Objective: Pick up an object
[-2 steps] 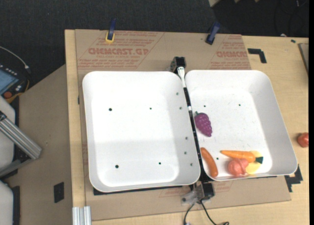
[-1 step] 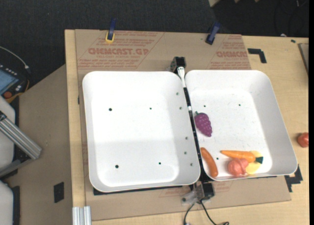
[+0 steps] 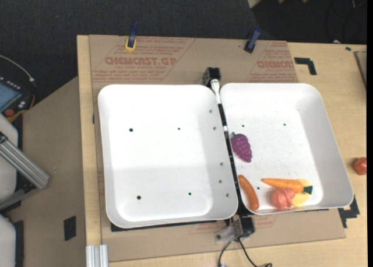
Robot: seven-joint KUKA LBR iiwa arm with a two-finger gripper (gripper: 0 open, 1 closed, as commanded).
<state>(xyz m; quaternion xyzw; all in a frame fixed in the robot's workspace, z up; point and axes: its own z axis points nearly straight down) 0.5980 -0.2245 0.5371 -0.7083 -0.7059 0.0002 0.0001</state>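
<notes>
The right bin (image 3: 303, 114) holds several toy foods. A purple bunch of grapes (image 3: 241, 147) lies near its left wall. Along the front edge sit a reddish-orange sausage shape (image 3: 249, 192), an orange carrot (image 3: 284, 183) with a dark green tip, a pink lumpy piece (image 3: 280, 199) and a small yellow piece (image 3: 300, 199) touching it.
The left bin (image 3: 116, 108) sits beside the right one on a brown board (image 3: 175, 56). A small red object (image 3: 360, 166) lies outside the right bin on the bench. Blue clamps (image 3: 253, 39) hold the board's far edge. A cable connector (image 3: 240, 228) sits at the front.
</notes>
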